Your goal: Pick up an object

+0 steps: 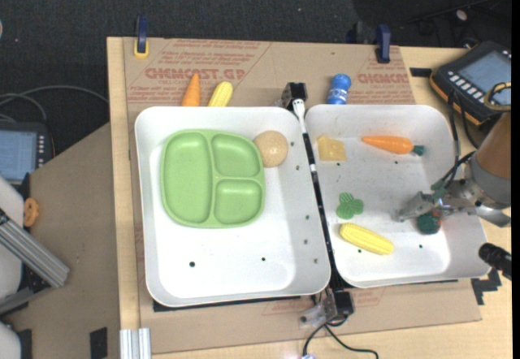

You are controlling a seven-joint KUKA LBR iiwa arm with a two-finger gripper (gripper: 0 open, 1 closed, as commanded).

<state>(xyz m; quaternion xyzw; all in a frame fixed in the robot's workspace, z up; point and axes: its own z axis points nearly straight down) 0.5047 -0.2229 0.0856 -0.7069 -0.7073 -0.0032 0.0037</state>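
So I've got two white bins on the counter. The left bin has one green divided plate and one tan ball. The right bin has one carrot, one corn cob, one yellow block, one green leafy piece and one dark green lump. My gripper sits right at that lump, but I can't tell if it's grasping anything. Everything looks like smooth plastic.

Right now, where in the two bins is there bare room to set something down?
Left bin: the bare floor below the green plate is the widest patch. Right bin: a bare strip lies between the carrot and the corn. It is crowded near the gripper and dark green toy.
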